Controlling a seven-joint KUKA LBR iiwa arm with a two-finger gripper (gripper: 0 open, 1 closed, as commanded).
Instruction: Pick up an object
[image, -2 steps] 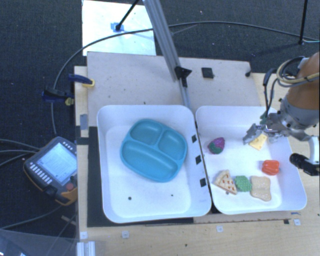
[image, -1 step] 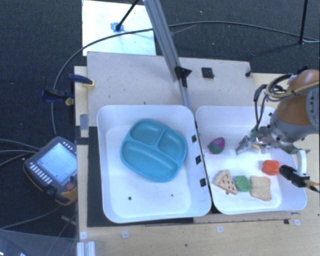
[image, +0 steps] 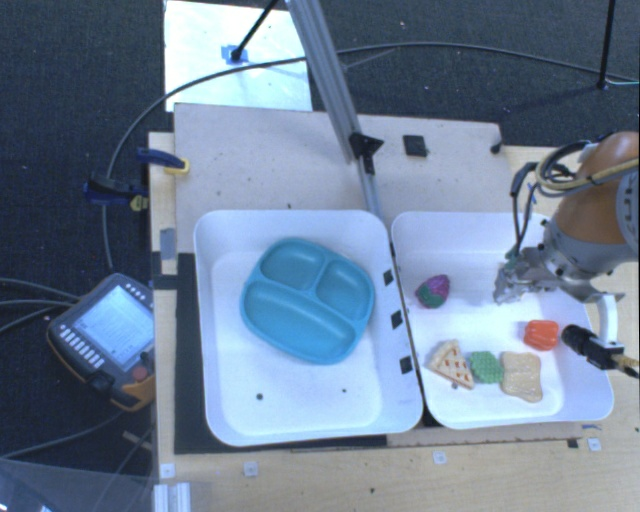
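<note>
Dark carpet surrounds the surface (image: 300, 160), a pale board at frame centre.

Left: teach pendant (image: 105, 340) on the floor; left bin (image: 225, 400) holding a blue divided plate (image: 305, 300).

Right: right bin (image: 580, 400) holding a purple-green item (image: 433, 291), pizza-slice toy (image: 452, 364), green piece (image: 487, 367), tan cookie (image: 521, 376) and orange piece (image: 541, 334).

End effector (image: 510, 283): low over the right bin's upper middle; whether it is apart or together cannot be told.

Key relation: the orange piece lies just below-right of it, the purple-green item a little farther left. Either looks like a candidate.
</note>
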